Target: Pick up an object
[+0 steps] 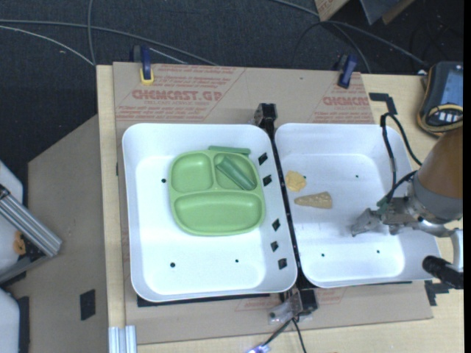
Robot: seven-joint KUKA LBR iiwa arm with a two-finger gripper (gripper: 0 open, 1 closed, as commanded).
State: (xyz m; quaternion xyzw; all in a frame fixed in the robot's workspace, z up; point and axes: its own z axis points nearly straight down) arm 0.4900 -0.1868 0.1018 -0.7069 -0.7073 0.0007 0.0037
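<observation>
Centrally, two white bins on cardboard-topped bench; tan wedge right of centre; gripper lower right, grip state unclear.

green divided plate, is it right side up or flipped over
Right side up: the green divided plate in the left bin shows its three hollow compartments facing the camera, with a green piece lying in the upper right one.
</observation>
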